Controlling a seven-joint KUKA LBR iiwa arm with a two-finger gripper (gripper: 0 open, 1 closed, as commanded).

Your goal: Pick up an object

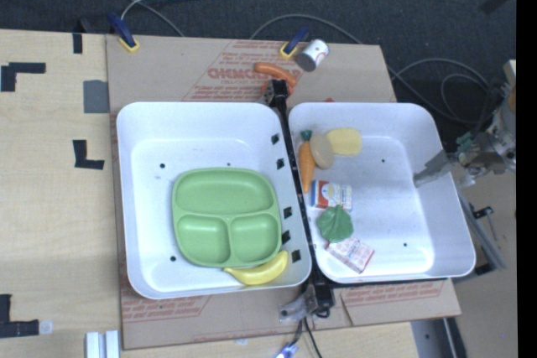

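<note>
1. Wooden table (50, 205) carries a brown cardboard sheet (226, 71), and two shallow white bins sit side by side on that sheet.
2. White left bin (143, 138) holds a green divided plate (226, 215) at its centre, with three compartments.
3. White right bin (419, 205) touches the left bin along their shared wall and holds a cluster of small things along its 9 o'clock side.
4. Grey arm parts reach in at 3 o'clock of the right bin, and the gripper (430, 170) hangs at that bin's right rim, well apart from the cluster. Whether its fingers are apart or together I cannot tell; nothing shows between them.
5. Yellow banana (258, 270) lies at 5 o'clock of the green plate, touching its edge, near the left bin's front wall.
6. Pale yellow rounded object (342, 142) sits at 11 o'clock in the right bin, just beside a tan rounded piece (322, 152).
7. Orange carrot (306, 163) lies along the shared wall, its green top pointing to 12 o'clock.
8. White printed packet (332, 195) lies just below the carrot, with blue and red marks.
9. Green leafy toy (335, 224) rests at 6 o'clock of that packet, touching it.
10. Small pink and white packet (351, 254) lies near the front wall, at 5 o'clock of the green toy.
11. Blue-and-yellow clamps (124, 33) grip the cardboard's far edge.
</note>
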